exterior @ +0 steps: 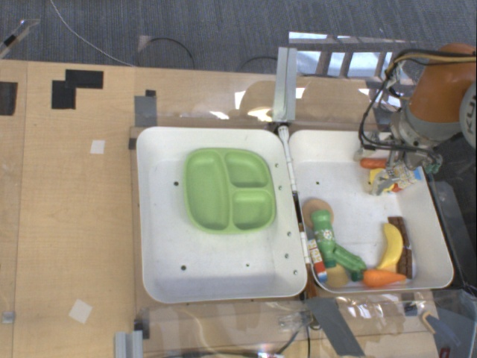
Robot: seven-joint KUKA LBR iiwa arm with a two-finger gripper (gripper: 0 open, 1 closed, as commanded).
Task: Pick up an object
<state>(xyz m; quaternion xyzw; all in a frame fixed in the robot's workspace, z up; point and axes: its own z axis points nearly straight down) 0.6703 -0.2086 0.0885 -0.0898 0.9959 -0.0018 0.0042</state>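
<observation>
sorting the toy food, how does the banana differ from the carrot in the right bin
The banana is yellow; the carrot is orange. The banana is curved and runs roughly up and down the bin's right side; the carrot is straighter and lies across, along the near wall. The banana looks a little longer. Both are small toy foods in the right bin, their near ends almost meeting in its near right corner.

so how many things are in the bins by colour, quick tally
green: 2, a divided plate in the left bin and a bottle in the right bin
yellow: 1, a banana
orange: 2, a carrot and a small piece by the end effector
brown: 1, a bar
tan: 1, a rounded lump
total: 7
</observation>
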